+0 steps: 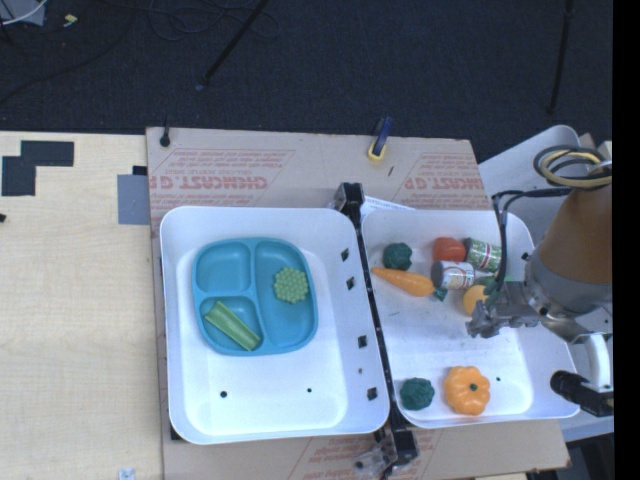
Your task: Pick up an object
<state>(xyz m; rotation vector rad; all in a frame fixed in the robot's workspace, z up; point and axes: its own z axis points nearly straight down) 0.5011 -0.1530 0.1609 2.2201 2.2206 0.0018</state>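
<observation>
end effector [487,320] low in right bin [520,400], near cans [468,264], open floor leftward

Both white bins [185,388] appeared smooth, glossy plastic. Printed brown cardboard [250,173] was noted beneath them, and matt pale wood bench [70,348] beside the cardboard.

In your right bin [520,393] lie the things to pick from. An orange carrot [404,281] lies slantwise near the divider, with a dark green broccoli floret [397,256] just above it. Two cans [468,264] lie on their sides beside a red tomato [448,248]. Near the front wall, an orange pumpkin [466,389] sits beside a second green floret [417,394].
</observation>
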